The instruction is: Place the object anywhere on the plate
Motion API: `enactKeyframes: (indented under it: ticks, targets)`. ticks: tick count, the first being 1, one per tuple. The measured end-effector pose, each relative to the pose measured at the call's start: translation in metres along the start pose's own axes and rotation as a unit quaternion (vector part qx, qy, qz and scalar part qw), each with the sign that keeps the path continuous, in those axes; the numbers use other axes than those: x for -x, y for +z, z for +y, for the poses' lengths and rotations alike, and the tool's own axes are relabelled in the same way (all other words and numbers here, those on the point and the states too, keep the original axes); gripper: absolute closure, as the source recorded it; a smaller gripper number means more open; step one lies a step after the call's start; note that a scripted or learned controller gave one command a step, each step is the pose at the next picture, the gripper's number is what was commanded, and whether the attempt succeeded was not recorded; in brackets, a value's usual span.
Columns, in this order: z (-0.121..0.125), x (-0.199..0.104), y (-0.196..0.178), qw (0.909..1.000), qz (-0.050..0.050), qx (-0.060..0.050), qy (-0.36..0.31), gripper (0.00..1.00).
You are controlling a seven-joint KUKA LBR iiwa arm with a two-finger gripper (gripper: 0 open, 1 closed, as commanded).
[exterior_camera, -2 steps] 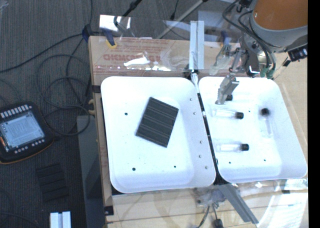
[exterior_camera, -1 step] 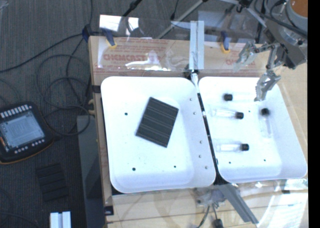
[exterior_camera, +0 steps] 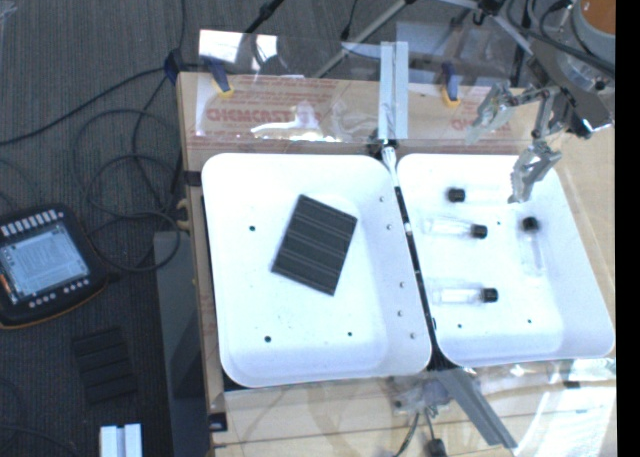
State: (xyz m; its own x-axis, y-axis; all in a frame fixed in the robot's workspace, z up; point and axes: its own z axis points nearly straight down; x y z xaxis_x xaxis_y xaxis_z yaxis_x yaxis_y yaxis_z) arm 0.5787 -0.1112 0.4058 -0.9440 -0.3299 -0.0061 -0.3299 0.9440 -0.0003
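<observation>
Red lettering on the counter's [exterior_camera: 300, 115] plastic sheet is unreadable. The gripper [exterior_camera: 527, 173], state unclear, hangs apparently just above capped vials [exterior_camera: 465, 230]; the dark ribbed plate [exterior_camera: 315, 244] lies well left.

A dark ribbed rectangular plate [exterior_camera: 316, 244] lies flat and tilted mid left bin; 3 clear black-capped tubes [exterior_camera: 459, 230] lie at its 3 o'clock.

- Two bins sit side by side on the bench — left bin [exterior_camera: 240, 345], right bin [exterior_camera: 580, 330].
- A ridged plate [exterior_camera: 315, 244] lies tilted near the middle of the left bin.
- Three capped tubes [exterior_camera: 470, 231] and a loose cap [exterior_camera: 456, 195] lie scattered in the right bin.
- The gripper [exterior_camera: 527, 171] hangs over the right bin's far edge.
</observation>
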Motion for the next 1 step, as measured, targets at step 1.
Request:
enactKeyframes:
  ticks: [1]
  targets:
    - [0.0, 0.0, 0.0, 1.0, 0.0, 0.0, 0.0, 0.0]
